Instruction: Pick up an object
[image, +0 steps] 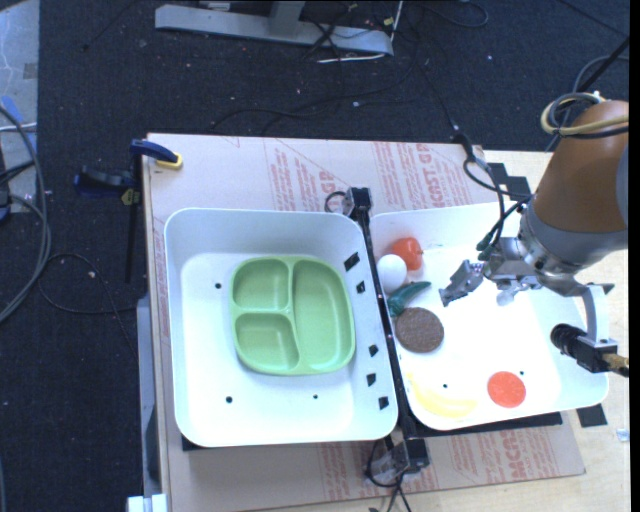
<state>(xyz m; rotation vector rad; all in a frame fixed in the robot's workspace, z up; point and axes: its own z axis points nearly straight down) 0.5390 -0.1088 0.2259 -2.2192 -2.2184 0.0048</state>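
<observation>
The right bin (470, 345) holds several small objects: a white ball (391, 269), an orange piece (407, 250) behind it, a green piece (408, 293), a brown disc (419, 329), a yellow banana shape (440, 402) and a red-orange disc (506, 389). My gripper (485, 283) hangs over the middle of the right bin, to the right of the ball and brown disc. Its fingers are spread apart with nothing between them.
The left bin (200, 330) holds a light green divided tray (293, 314). A black divider strip (375, 320) runs between the bins. The grey and orange arm (585, 190) enters from the right. A blue clamp (150, 155) grips the bench's far left corner.
</observation>
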